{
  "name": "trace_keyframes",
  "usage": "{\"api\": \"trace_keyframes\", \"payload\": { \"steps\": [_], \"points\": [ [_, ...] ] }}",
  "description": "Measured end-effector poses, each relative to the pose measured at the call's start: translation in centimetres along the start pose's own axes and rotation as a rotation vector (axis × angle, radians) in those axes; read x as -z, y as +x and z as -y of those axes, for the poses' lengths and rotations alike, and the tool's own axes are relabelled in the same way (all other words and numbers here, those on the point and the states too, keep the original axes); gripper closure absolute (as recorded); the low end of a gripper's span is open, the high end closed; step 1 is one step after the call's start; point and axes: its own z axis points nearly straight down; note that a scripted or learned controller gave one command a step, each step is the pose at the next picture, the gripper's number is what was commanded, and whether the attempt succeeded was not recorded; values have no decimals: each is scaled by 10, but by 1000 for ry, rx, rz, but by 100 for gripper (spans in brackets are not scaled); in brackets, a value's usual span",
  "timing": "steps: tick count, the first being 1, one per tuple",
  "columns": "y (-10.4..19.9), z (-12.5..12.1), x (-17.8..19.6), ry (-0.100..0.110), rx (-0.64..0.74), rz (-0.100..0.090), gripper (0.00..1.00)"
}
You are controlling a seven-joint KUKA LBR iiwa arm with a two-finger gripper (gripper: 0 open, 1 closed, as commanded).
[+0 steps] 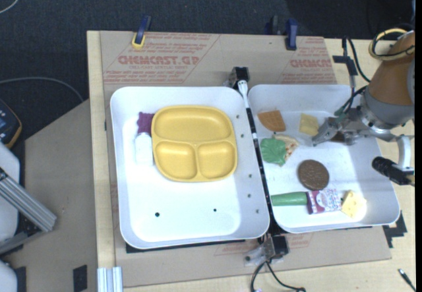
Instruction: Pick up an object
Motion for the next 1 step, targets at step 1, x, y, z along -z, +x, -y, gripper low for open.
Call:
{"api": "trace_keyframes", "payload": {
  "steps": [1],
  "points": [
    [-1,-1,11,-3,-1,2,100]
  ]
}}
